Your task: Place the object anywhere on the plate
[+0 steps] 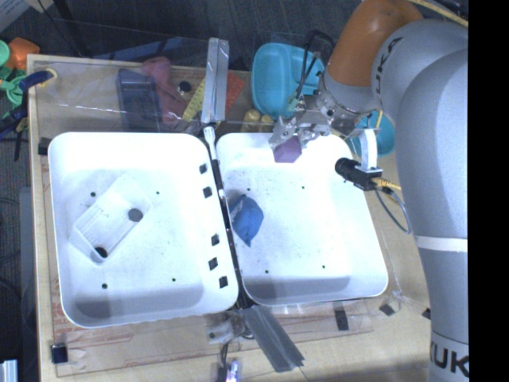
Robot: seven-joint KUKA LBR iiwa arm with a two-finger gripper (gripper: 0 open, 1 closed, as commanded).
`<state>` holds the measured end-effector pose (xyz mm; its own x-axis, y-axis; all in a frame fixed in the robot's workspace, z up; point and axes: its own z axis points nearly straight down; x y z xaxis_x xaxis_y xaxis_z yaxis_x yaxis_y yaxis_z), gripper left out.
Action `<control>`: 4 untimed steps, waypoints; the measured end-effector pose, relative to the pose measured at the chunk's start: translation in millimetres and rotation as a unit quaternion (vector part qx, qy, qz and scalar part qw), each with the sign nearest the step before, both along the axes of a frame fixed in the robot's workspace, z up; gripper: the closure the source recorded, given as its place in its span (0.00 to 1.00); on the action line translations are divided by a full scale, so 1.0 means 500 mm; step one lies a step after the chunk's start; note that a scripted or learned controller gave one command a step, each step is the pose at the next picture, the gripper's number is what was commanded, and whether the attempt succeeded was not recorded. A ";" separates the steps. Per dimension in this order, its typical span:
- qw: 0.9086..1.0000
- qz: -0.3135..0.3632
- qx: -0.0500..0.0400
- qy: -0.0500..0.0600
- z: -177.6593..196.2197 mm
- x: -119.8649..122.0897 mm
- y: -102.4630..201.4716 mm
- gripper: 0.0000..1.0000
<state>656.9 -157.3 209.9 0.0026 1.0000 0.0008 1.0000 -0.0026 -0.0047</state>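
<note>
My gripper (291, 140) hangs over the back edge of the right bin (350, 273), shut on a small purple object (286, 152) that shows just under its fingertips. The plate (107, 220), a clear squarish dish lying at a tilt, rests in the left part of the left bin (171, 293), well away from the gripper. A blue crumpled object (246, 218) lies on the floor of the right bin, close to its left wall.
A divider with black clips (213, 213) runs between the two bins. Behind the bins stand a teal container (277, 78), a dark box (139, 98) and other clutter. The arm's grey body (433, 134) covers the right side.
</note>
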 end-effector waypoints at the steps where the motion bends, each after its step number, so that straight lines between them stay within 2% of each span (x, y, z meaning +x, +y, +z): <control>1: 0.993 -0.119 -0.001 -0.001 0.220 -0.130 0.040 1.00; 2: 0.992 -0.129 -0.001 0.001 0.083 -0.202 0.145 1.00; 3: 0.954 -0.301 -0.002 0.002 -0.002 -0.241 0.310 1.00; 4: 0.950 -0.311 -0.002 0.000 -0.006 -0.236 0.464 1.00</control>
<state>538.8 74.9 206.9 0.5938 0.8046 -0.0031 0.8046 -0.5938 -0.0036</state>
